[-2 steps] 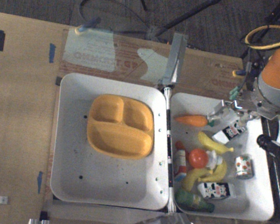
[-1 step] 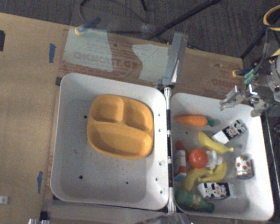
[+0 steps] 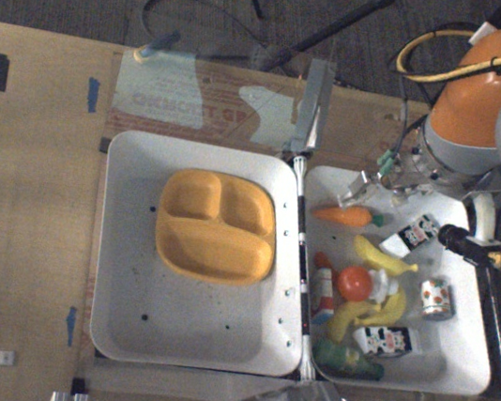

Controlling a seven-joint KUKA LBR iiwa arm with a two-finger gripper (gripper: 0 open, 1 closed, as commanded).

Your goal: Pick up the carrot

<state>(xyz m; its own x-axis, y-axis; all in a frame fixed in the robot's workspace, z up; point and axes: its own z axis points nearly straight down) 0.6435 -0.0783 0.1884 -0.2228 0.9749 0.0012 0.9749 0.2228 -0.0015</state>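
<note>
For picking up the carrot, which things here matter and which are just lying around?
Part of the job:
- carrot, at the back of the right bin
- gripper, just above the carrot

Just lying about:
- orange divided plate in the left bin
- banana
- tomato
- milk cartons
- small patterned cup

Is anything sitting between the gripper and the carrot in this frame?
Nothing visible does. The gripper hangs just above the carrot, which lies alone near the back left corner of the right bin. The nearest item, a banana, lies beyond it toward the front.
</note>
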